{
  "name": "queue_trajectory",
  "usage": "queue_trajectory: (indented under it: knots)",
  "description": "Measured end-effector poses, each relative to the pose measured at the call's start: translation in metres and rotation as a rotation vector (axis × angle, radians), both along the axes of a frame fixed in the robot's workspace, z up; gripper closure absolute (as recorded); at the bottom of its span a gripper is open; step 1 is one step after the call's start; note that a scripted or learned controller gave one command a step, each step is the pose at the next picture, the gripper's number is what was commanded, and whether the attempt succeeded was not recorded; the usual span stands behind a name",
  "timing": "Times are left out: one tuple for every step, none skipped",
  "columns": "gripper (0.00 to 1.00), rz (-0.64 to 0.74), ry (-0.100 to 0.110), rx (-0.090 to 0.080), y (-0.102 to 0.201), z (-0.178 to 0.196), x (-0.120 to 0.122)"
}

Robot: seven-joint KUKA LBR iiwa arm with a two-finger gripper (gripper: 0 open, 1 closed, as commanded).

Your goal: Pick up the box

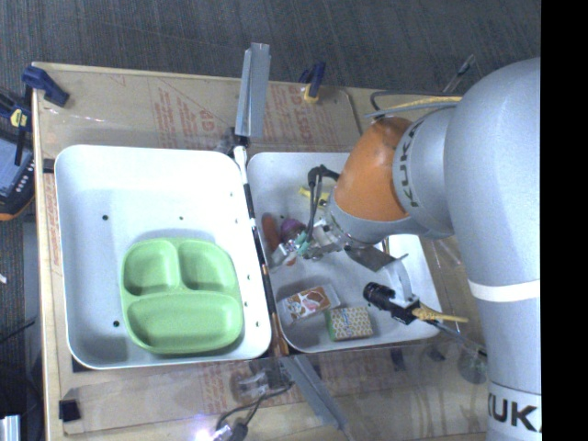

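Cardboard box (306, 303) lies at six o'clock from my gripper (303, 243), whose opening I cannot tell; I should centre above it before descending.

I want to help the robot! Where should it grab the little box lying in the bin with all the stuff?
Probably from straight above, pinching the box across its two long edges. It lies flat on the floor of the right bin, tilted a bit, so the gripper should turn to match. A patterned block sits close at one end, so the long sides look freer.
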State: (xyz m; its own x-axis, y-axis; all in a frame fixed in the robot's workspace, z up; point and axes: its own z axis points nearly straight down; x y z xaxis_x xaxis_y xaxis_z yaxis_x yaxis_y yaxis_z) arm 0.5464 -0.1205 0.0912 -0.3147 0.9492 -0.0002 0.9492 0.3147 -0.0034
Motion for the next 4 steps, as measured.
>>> queue_trajectory:
  knots:
    - [0.0, -0.236, -0.003, 0.001, -0.027, 0.097, 0.044]
    - [0.0, -0.195, 0.002, 0.001, -0.001, -0.001, 0.033]
    - [1.0, -0.193, 0.004, 0.002, -0.001, 0.009, 0.033]
    - [1.0, -0.751, 0.001, 0.001, 0.077, 0.1, 0.045]
